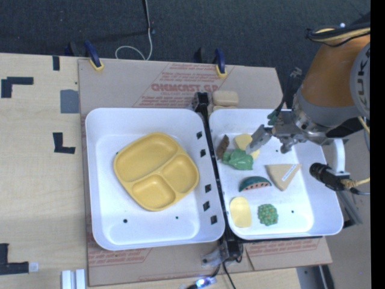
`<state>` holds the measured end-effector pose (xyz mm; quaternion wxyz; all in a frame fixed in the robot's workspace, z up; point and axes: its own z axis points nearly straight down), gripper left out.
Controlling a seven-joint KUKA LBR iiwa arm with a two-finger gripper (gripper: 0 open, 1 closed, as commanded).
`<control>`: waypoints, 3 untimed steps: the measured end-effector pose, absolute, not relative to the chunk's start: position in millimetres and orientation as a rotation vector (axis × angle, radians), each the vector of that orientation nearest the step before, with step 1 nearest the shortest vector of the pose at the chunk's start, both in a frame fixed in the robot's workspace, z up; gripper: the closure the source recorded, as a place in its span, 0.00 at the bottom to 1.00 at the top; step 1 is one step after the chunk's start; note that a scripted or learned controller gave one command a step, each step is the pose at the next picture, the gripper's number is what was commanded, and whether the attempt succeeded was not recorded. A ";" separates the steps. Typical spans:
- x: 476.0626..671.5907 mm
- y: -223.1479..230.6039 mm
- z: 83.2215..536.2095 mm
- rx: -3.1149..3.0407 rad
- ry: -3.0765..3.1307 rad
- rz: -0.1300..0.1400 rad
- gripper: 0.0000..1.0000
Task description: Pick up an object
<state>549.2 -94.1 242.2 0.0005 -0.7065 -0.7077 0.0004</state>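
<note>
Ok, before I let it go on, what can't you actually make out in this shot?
- Gripper: too small and dark to tell open from shut, or whether it touches the pale yellow piece.
- Brown item: partly behind the bin divider and green toy; identity unclear.
- Arm: cut off by the right edge.

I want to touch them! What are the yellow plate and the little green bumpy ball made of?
The yellow plate looks like smooth, matte plastic: one even colour, molded compartments. The green bumpy ball is probably toy plastic or rubber, judging by its knobbly surface.
</note>
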 end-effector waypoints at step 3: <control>599.1 -115.3 85.9 -2.222 -2.221 0.001 0.00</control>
